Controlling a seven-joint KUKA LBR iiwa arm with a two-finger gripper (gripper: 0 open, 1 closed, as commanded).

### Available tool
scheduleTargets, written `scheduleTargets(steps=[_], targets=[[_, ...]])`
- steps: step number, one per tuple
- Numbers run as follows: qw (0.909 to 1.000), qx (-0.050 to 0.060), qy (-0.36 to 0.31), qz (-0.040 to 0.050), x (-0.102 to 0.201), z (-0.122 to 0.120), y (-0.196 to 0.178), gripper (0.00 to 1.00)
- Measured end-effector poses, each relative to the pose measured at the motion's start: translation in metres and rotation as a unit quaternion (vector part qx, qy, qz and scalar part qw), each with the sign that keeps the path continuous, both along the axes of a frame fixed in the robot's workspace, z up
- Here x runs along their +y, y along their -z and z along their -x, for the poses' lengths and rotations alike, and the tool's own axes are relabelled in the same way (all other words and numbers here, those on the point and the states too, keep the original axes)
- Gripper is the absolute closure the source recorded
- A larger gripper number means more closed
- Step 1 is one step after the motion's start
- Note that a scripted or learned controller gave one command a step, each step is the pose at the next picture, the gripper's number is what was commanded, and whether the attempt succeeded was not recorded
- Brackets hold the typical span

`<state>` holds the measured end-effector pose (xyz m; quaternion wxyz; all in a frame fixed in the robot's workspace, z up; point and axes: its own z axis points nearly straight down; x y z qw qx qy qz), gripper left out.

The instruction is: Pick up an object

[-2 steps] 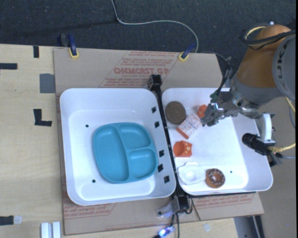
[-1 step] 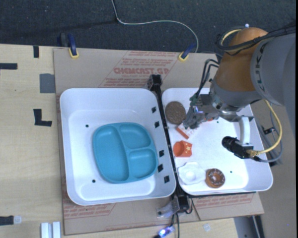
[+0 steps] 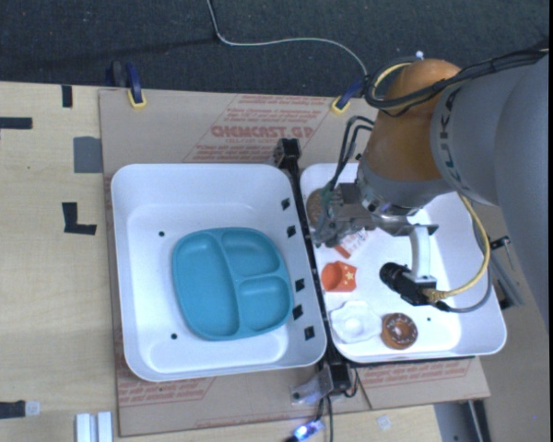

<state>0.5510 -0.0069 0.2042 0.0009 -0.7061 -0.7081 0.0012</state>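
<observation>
Right now, you can see the hand (image 3: 337,221) low over the right bin (image 3: 470,339), close to that bin's left wall. You cannot tell if the hand is open or closed, because the big grey and orange arm (image 3: 415,145) covers much of it from above.

You have four small things to pick from, and all of them lie in the right bin. A small white and red thing (image 3: 357,242) lies just beside the hand, a little nearer to you. It is too small and blurry to name. Next comes an orange-red toy (image 3: 339,276) with a tiny yellow mark on it, too small to read. Nearer the front edge sits a white round thing (image 3: 353,320), and just to its right lies a brown ring like a doughnut (image 3: 399,330). These last two are close together, and you cannot tell if they touch.

Look at the left bin (image 3: 203,178) and you see one blue plate (image 3: 232,279) lying flat in the middle. It has three parts: one long part and two smaller ones.

Both bins sit on a brown cardboard sheet (image 3: 166,127) on the worktop (image 3: 37,274). You can read big red letters (image 3: 263,132) on the sheet behind the bins: "CHEMCAST GP". Smaller red lines are printed under those letters and along the sheet's front edge, but they are too small to read.

Two blue and yellow clamps (image 3: 134,90) hold the sheet at its back corners. Some black marks (image 3: 74,217) show on the worktop to the left of the sheet.
</observation>
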Motion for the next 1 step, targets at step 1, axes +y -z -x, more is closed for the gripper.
scheduleTargets(steps=[1], targets=[[1.0000, 0.000, 0.000, -0.0002, 0.0520, 0.0018, 0.0056, 1.00]])
